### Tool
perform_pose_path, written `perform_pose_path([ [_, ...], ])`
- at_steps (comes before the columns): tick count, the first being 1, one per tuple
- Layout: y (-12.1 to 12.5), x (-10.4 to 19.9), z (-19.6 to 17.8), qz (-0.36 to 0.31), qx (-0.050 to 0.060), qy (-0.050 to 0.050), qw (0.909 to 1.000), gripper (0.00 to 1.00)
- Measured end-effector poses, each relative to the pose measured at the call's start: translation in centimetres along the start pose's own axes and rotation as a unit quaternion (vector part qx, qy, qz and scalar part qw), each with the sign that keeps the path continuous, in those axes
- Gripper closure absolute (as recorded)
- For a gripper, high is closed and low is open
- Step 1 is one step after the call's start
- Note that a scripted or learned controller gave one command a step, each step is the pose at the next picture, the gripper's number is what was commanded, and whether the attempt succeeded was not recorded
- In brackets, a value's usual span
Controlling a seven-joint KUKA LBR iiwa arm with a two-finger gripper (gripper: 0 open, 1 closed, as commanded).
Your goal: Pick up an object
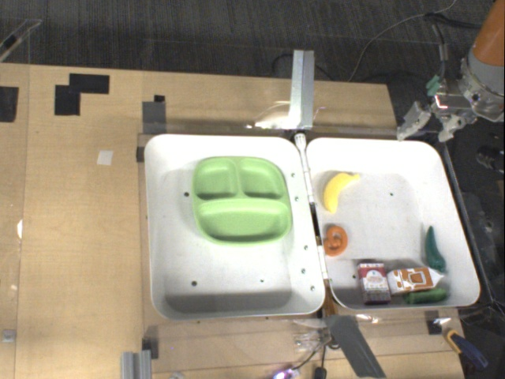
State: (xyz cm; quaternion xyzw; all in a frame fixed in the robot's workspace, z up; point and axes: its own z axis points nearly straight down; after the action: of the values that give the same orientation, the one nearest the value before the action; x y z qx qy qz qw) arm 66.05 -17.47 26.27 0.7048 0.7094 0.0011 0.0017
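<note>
I have not begun the pick in any way that shows: nothing sits between my jaws, and every object lies in a bin. All of the task is left to do, as I judge it: choose one thing, come down over it, close, and lift.

The landmark here is the metal divider rail [309, 212] where the two bins meet. The wide pale wooden table [71, 235] spreads out left of the rail and carries both bins; a few black squares mark it at its far-left corner. Beyond the table's far edge lies dark grey carpet [197, 14] with a thin cable trailing across it.

Just left of the rail is the left shallow white plastic bin [170, 275], holding a light green plastic tray with three compartments [241, 198]. Just right of the rail is the right shallow white plastic bin [410, 172], where the likely targets lie.

My grey arm with its orange band [485, 50] hangs far right of the rail, past the right bin's far corner. My jaws [430, 121] hover there outside the bin, fingers spread apart and holding nothing.

In the right bin, nearest the rail, are a yellow plastic banana [338, 189] and, nearer the camera, a small orange ring-shaped toy [335, 241]. Further from the rail along the near wall are a dark red box [373, 282], an orange-and-white carton [413, 279] touching it, a green vegetable-shaped piece [427, 295] and a dark green leaf-shaped piece [434, 249].
</note>
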Motion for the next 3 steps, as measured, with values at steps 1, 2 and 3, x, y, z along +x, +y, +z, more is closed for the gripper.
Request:
perform_pose_path([
  [1,0.9,7.7,11.2,0.006,0.000,0.001,1.0000,0.00],
  [2,0.8,9.3,17.4,-0.101,-0.003,0.000,0.9949,0.00],
  [3,-2.7,8.6,17.2,-0.085,-0.004,0.000,0.9964,0.00],
])
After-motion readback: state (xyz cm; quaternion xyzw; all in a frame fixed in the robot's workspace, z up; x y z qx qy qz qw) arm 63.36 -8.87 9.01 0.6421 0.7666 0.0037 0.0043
